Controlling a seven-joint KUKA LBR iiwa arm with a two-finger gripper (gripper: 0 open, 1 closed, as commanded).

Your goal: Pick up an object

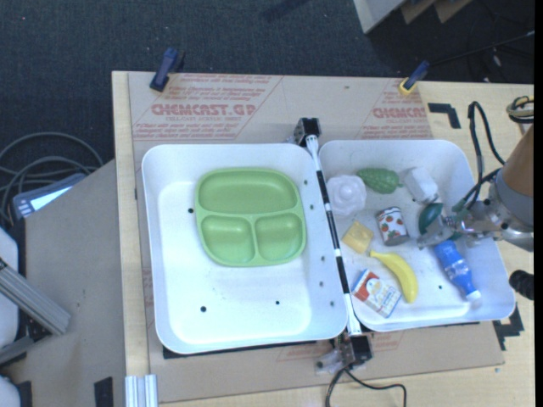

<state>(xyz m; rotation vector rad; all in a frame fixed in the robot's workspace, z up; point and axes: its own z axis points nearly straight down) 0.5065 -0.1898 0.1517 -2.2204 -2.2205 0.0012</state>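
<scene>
White plastic bins sit side by side on the tabletop (pixel 254 104). The left bin (pixel 170 253) carries a green divided tray (pixel 250 215). The right bin (pixel 488 299) holds the loose things: a green leaf-shaped piece (pixel 378 179), a clear cup (pixel 346 192), a white object (pixel 419 181), a small patterned can (pixel 391 225), a yellow wedge (pixel 358 237), a banana (pixel 399 273), a red and white packet (pixel 376 292) and a blue bottle (pixel 456 269). My jaws (pixel 441 219) reach in from the right, low over the bin, beside a teal object (pixel 429 216) and just above the bottle. Whether they are apart or together I cannot tell
</scene>
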